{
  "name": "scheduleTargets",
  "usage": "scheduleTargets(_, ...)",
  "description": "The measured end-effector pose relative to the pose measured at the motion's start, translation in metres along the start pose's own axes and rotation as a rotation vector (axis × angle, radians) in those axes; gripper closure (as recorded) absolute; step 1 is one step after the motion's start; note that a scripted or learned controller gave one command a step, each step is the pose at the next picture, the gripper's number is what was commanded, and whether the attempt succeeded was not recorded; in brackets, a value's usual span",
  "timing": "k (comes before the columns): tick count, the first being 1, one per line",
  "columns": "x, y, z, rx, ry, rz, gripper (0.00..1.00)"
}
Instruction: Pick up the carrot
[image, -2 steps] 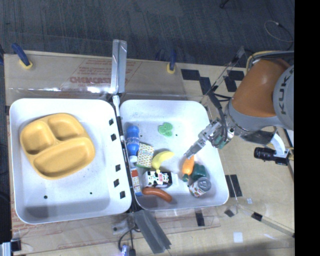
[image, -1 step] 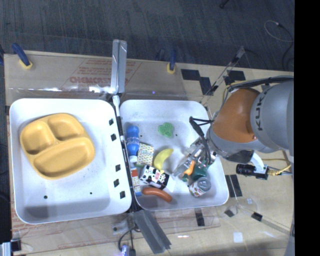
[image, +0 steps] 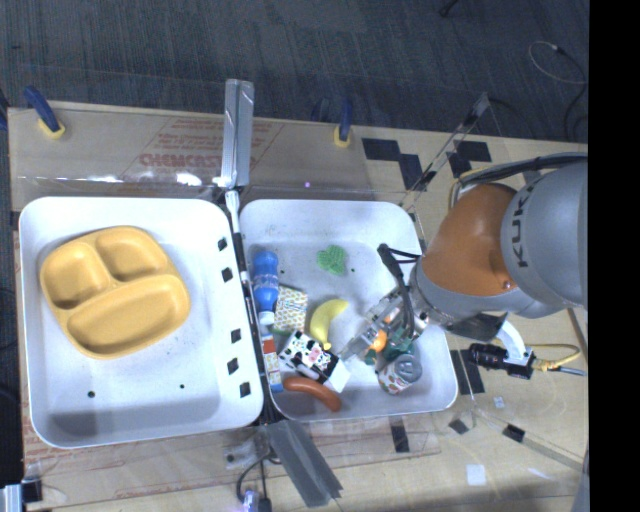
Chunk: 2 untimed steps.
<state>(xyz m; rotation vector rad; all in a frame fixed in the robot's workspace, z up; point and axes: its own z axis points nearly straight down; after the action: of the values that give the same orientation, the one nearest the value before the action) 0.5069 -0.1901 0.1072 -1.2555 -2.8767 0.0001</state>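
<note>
The carrot (image: 377, 342) shows as a small orange piece in the right bin (image: 300, 215), near its front right, mostly covered by the gripper (image: 383, 338). The gripper hangs low in that bin, right over the carrot, under the grey arm with its orange band (image: 475, 250) reaching in from the right. I cannot see whether the carrot is gripped or just lying under the tool.
Close around the gripper lie a metal can (image: 402, 373), a yellow fruit (image: 327, 318), a black-and-white spotted pack (image: 308, 355) and a red sausage (image: 312, 393). A blue bottle (image: 265, 280) and green piece (image: 333, 261) lie farther back. The left bin (image: 40, 400) holds a yellow divided tray (image: 112, 288).
</note>
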Motion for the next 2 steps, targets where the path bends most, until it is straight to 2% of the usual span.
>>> scheduleTargets(1, 0.0, 0.001, -0.01, 0.0, 0.0, -0.004, 1.0)
scheduleTargets(2, 0.03, 0.042, -0.126, -0.002, -0.004, 0.006, 1.0)
